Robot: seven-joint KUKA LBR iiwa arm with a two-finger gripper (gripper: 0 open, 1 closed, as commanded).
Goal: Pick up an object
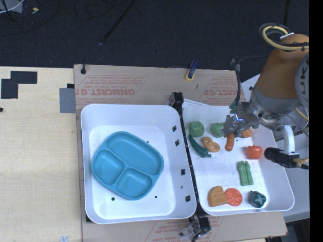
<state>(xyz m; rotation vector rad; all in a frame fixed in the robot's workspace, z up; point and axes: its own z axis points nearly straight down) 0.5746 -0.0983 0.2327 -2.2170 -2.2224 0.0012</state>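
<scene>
I see the blue three-compartment plastic plate point(127, 164) lying flat in the left shallow white bin point(96, 116), and I take that plate as my landmark. Behind it, a brown printed cardboard sheet point(131, 86) lies under the bin. Farther back, a small blue-and-yellow clamp point(191, 70) grips the cardboard's far edge.

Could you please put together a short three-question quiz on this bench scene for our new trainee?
1. True or false: the blue divided plate lies in the left bin.
2. Which item lies nearest the gripper: A) the dark blue-green item, B) the orange sausage-shaped piece, C) the red-orange round slice?
3. Fill in: the green asparagus bundle lies in the ____ bin.

Key: 1 true; 2 B; 3 right.
</scene>
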